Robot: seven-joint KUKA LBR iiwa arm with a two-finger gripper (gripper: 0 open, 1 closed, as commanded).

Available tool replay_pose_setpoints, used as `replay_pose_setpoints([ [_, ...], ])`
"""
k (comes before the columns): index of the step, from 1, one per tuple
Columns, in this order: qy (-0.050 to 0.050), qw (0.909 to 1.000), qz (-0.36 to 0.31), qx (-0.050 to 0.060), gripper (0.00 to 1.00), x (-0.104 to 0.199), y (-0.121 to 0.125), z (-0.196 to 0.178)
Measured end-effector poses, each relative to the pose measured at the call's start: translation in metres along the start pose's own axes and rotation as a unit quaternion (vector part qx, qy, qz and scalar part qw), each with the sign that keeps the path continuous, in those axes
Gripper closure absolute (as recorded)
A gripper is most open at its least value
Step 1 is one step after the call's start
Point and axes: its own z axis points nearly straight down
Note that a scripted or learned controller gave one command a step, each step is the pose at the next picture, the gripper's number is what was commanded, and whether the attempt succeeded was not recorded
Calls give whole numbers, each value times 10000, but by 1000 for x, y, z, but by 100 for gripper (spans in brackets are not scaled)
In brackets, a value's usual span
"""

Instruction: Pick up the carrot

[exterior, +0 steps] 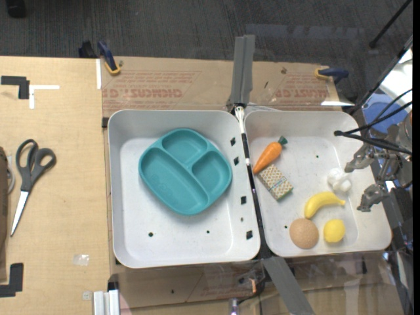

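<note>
**Carrot lies at the right bin's upper left, gripper at the far edge**

The carrot [269, 155] lies tilted beside the divider in the right bin [308, 126], just above a small patterned box [276, 182]. A banana [321, 203], lemon [334, 231], brown egg-shaped ball [304, 233] and small white object [338, 182] sit lower right. The gripper [369, 179] hovers over the bin's right rim, well apart from the carrot. A teal divided plate [186, 171] occupies the left bin [125, 195]. Scissors [27, 172] rest on the surface [59, 241].

An orange carrot [269, 156] with a green top lies on the floor of the right-hand bin [315, 247]. It rests at a slant near the left wall, green end pointing up-right.
</note>
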Motion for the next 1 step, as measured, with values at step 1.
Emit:
replay_pose_setpoints([
  [1, -7, 9928, -1195, 1, 0, -25, 23, 122],
])
